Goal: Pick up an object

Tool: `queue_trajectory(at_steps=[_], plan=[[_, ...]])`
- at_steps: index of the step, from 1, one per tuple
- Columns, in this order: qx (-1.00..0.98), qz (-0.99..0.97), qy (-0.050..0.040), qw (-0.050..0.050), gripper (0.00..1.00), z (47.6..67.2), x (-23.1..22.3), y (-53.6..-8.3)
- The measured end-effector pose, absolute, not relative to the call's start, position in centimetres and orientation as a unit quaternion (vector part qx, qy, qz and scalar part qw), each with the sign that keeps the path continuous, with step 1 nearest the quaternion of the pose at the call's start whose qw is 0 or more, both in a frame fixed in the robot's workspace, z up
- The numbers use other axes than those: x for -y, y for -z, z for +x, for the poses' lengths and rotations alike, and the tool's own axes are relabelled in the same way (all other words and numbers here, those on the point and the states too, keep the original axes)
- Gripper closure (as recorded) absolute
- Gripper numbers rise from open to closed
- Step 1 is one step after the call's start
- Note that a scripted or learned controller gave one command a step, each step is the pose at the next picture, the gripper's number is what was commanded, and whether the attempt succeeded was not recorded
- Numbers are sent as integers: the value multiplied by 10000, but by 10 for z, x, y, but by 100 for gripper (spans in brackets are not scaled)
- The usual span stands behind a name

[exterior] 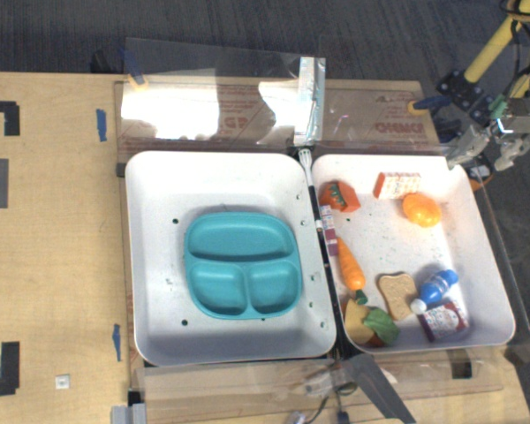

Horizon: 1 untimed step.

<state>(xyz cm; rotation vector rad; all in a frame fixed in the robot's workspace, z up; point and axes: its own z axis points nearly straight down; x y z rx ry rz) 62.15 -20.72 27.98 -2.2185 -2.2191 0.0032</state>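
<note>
- White bins sit side by side on the bench: the left bin (150, 237) bears a teal tray (243, 263) with three compartments, lying near its middle.
- The right bin (486, 263) bears the small things.
- At its far edge lies an orange-and-white box (397, 185), with an orange (421, 209) just beside it, toward the near right.
- A tomato (339, 197) lies in the far left corner, close to the wall between the bins.
- A carrot (351, 267) lies slanted along the left side, below the tomato.
- A bread slice (396, 295) lies near the front, between the carrot and a bottle (435, 291) with a blue cap end.
- A dark red packet (442, 320) lies touching the bottle on its near side.
- A green leafy piece (379, 324) lies in the near left corner, on top of a yellowish thing I cannot identify.
- The gripper (488, 145) hangs over the far right corner of the right bin, at the rim, well apart from every object; nothing is between its fingers, and whether they stand apart or together I cannot tell.
- Clear plastic sheeting (247, 104) stands behind the bins.
</note>
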Motion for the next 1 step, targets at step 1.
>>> queue_trajectory(at_steps=[1], plan=[[7072, -7070, -10, 19, 0, 622, 207, -280]])
